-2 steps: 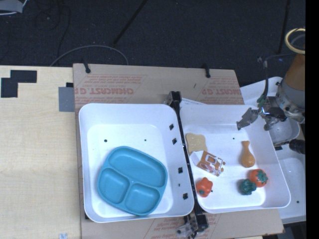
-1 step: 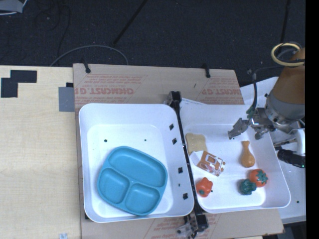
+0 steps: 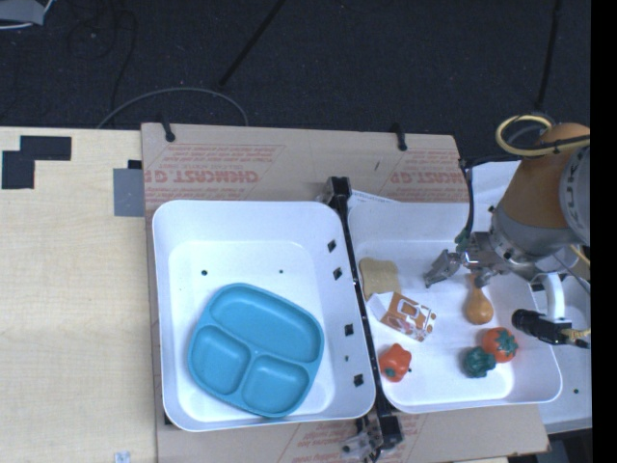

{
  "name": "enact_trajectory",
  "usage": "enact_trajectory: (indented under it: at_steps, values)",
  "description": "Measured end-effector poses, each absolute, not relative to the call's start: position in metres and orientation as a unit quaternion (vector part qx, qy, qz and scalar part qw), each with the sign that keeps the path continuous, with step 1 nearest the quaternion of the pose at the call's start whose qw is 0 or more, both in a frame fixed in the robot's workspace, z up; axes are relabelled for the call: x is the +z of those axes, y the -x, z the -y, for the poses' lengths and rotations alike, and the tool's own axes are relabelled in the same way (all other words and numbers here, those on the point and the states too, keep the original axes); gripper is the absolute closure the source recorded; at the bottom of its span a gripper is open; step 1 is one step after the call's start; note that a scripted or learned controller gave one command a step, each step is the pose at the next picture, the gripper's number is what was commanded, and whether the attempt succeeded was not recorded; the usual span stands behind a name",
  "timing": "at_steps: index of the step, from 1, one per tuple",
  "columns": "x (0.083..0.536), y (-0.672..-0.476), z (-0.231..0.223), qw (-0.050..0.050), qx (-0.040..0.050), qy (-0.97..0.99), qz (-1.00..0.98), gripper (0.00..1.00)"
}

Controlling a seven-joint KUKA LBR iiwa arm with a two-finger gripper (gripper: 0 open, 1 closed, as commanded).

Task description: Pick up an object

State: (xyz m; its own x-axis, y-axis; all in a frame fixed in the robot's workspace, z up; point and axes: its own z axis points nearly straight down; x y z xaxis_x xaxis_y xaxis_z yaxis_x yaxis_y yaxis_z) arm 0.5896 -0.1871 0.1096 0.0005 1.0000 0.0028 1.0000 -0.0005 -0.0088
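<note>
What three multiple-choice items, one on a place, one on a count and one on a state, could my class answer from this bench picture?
1. Where does the blue divided plate lie?
A. left bin
B. right bin
C. on the cardboard

2. How many compartments has the plate?
A. two
B. three
C. five

3. Where is the tool?
A. over the left bin
B. resting on the plate
C. over the right bin, near the yellow pear-shaped toy

Answers: 1 A, the plate sits inside the left bin. 2 B, its ridges mark three wells. 3 C, it hangs above the right bin.
</note>
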Motion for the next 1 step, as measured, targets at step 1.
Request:
enact_trajectory:
  at_steps: [1]
  values:
    - [0.086, -0.5889, 0.1858, 0.003, 0.0014, 0.708, 0.707, 0.0]
